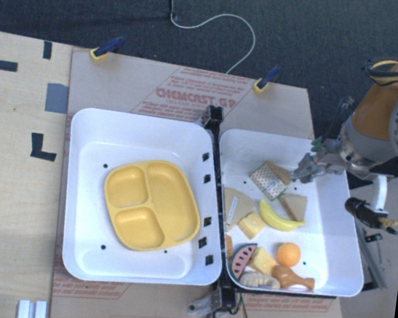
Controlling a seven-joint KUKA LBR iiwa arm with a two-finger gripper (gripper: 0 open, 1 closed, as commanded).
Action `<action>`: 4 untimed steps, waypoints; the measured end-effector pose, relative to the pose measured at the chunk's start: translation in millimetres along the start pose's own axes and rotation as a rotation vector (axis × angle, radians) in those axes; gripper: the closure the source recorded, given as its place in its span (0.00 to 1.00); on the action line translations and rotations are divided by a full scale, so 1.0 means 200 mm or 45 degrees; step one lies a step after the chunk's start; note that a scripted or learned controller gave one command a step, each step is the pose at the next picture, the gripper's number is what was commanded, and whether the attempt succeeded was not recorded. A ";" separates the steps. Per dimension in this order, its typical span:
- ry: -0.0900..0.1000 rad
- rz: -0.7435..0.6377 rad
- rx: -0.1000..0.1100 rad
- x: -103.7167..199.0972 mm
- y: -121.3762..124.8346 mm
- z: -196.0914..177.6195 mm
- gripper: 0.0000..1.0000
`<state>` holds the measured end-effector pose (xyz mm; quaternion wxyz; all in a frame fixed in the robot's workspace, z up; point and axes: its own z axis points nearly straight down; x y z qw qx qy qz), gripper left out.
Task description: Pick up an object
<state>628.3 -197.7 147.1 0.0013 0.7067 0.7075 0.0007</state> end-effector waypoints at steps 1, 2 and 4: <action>-0.001 -0.001 -0.003 0.01 0.00 -0.32 1.00; 0.002 -0.001 0.003 0.01 0.01 -0.39 1.00; 0.002 -0.001 0.009 0.43 -0.28 -0.34 1.00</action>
